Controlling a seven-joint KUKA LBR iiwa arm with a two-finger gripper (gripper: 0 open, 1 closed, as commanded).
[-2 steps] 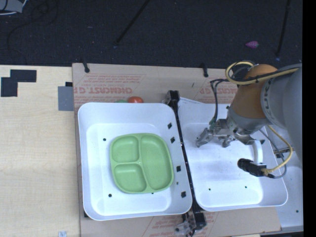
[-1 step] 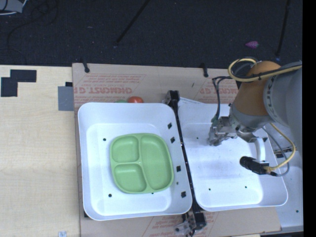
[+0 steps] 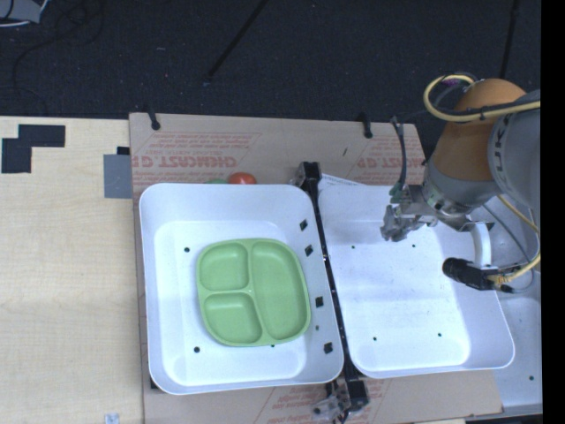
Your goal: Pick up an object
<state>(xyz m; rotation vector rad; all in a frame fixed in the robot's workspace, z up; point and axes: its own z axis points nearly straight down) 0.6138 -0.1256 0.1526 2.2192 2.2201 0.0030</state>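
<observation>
A light green plate [image 3: 253,291] with three compartments lies flat in the middle of the left bin [image 3: 168,237]. My gripper [image 3: 395,226] hangs over the upper part of the right bin [image 3: 424,334], well to the right of the plate and apart from it. The grey arm with its orange band [image 3: 468,140] comes in from the right above the gripper. I see nothing between the gripper's tips.
A small red and green object [image 3: 237,180] peeks from behind the far rim of the left bin. A black divider [image 3: 322,272] with clips runs between the two bins. A black cable end [image 3: 468,273] hangs over the right bin's right side.
</observation>
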